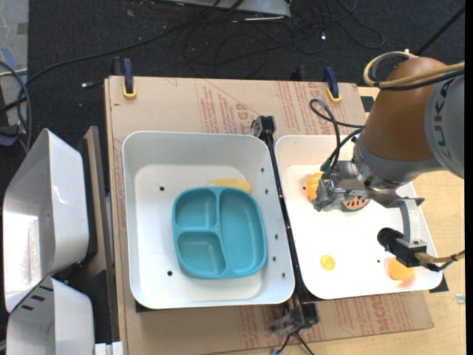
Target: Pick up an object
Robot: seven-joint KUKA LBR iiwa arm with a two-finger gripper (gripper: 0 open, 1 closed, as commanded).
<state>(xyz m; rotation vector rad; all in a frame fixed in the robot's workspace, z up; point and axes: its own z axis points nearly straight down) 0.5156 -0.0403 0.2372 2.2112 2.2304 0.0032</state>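
My gripper (326,195) is down in the right bin (347,283), near its left wall. A small orange thing (312,185) lies right against the gripper's left side, partly hidden by it. An orange-red striped piece (356,203) peeks out just to the gripper's right, under the wrist. Further toward the front lie a small yellow piece (327,261) on the bin floor and an orange ball (400,271) in the front right corner. Whether anything sits inside the gripper is hidden by its body.
The left bin (140,198) holds a teal divided plate (219,232), with a yellow thing (233,186) just behind it. A black divider (281,213) separates the bins. The arm's large grey and orange body (406,124) hangs over the right bin's back right.
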